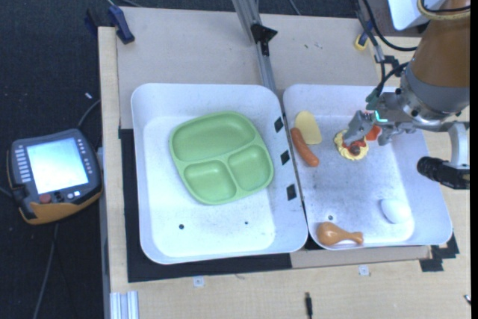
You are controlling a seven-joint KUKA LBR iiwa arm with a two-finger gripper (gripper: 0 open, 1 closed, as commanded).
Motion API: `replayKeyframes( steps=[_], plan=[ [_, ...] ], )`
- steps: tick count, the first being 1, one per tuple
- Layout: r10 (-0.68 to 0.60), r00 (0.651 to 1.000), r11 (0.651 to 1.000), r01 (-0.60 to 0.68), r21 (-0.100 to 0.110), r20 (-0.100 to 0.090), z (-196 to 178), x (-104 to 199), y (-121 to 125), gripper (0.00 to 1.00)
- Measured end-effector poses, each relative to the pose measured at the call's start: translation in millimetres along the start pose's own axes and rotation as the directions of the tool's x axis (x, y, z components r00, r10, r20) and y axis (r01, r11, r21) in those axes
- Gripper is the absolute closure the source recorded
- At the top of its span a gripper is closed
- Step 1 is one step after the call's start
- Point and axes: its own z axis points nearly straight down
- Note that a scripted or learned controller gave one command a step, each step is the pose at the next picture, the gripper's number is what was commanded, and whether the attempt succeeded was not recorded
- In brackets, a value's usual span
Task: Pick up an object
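Two shallow white bins (149, 160) sit side by side on the counter (187, 41). Over the right one, the arm's claw (366, 129) hangs just above a small yellow-and-red toy (351, 148); whether its grip is open or closed cannot be told. A green divided plate (221, 157) fills the left bin.

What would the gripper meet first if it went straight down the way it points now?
Most likely the small yellow and red toy in the right bin: the gripper sits right above it. Height is hard to judge from this slanted view.
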Motion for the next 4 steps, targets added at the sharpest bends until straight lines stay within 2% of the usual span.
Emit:
replayKeyframes(
  steps=[1, 4],
  plan=[
    [0.0, 1.0, 1.0, 0.0, -0.002, 0.0, -1, 0, 1, 0.0],
    [0.001, 1.0, 1.0, -0.001, 0.001, 0.0, 147, -9, 0, 0.0]
  ],
)
